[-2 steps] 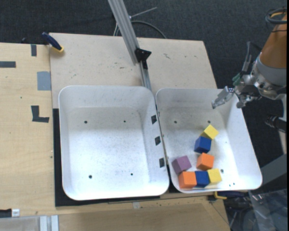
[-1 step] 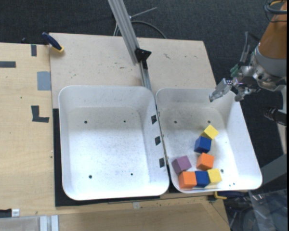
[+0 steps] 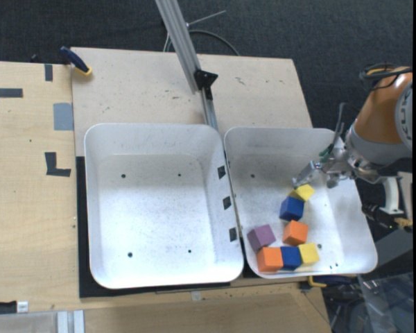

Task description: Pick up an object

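Seven small blocks, all in the right bin [image 3: 263, 144], grouped in its lower middle toward 6 o'clock.

Upper pair: yellow block [image 3: 304, 193], tilted, with a blue block [image 3: 291, 209] just below it at 7 o'clock, touching.

Orange block [image 3: 295, 232] below those, tilted.

Purple block [image 3: 261, 236] at 9 o'clock from it, apart.

Bottom row near the front wall, touching side by side: orange cube [image 3: 270, 259], blue cube [image 3: 291, 257], yellow cube [image 3: 308, 254].
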Controlling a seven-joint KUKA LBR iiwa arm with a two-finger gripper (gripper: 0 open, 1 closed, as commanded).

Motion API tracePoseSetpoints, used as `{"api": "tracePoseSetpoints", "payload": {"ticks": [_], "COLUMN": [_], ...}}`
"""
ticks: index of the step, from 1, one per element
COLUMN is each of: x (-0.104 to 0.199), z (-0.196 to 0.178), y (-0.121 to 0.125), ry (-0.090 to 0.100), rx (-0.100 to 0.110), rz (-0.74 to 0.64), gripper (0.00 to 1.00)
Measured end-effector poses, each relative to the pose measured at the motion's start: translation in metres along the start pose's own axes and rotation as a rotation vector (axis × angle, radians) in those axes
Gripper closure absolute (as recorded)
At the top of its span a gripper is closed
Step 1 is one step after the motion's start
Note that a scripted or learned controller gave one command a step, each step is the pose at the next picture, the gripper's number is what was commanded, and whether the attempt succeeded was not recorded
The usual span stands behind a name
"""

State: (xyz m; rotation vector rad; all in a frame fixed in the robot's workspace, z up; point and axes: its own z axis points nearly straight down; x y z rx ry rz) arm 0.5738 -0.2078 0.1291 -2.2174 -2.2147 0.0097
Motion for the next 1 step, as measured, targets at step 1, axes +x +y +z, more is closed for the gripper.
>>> {"api": "tracePoseSetpoints", "payload": {"ticks": [1], "x": [0.0421], "z": [0.0392], "y": [0.0666], "ry": [0.000], "rx": [-0.010], "rz": [-0.009], "gripper": [0.00]}}
